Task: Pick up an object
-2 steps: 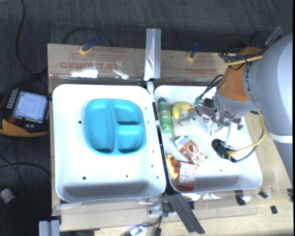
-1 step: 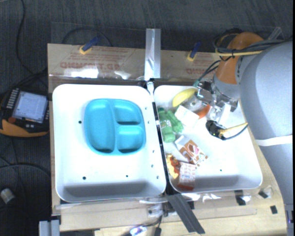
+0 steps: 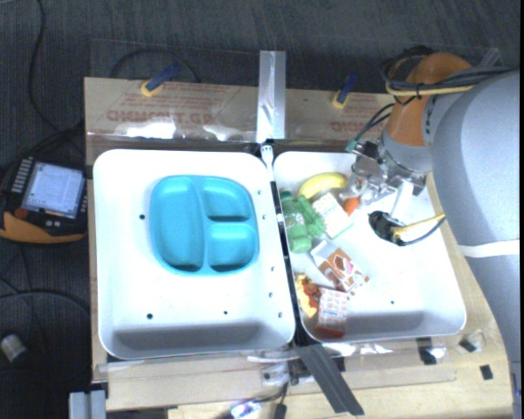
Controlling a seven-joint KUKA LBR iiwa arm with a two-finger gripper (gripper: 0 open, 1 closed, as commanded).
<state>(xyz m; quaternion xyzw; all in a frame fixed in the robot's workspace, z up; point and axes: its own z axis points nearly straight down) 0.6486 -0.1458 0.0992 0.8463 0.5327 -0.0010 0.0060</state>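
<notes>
While the grey two-finger gripper (image 3: 364,184) hangs low in the right white bin (image 3: 419,308), its state unreadable, the yellow banana-shaped toy (image 3: 321,183) lies just to its left, long axis running left-right toward it.

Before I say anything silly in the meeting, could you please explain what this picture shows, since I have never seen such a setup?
You are looking down, at a slant, from one fixed camera above a bench. The big grey shape on the right is a robot arm with an orange band near its wrist. Its gripper, a two-finger hand, is lowered into the right bin, near the back. The left bin holds a blue tray with compartments. The right bin holds a small pile: a banana, a green packet, a white block and some red-and-white packets. The gripper sits just beside the pile; I cannot tell whether it holds anything.
</notes>
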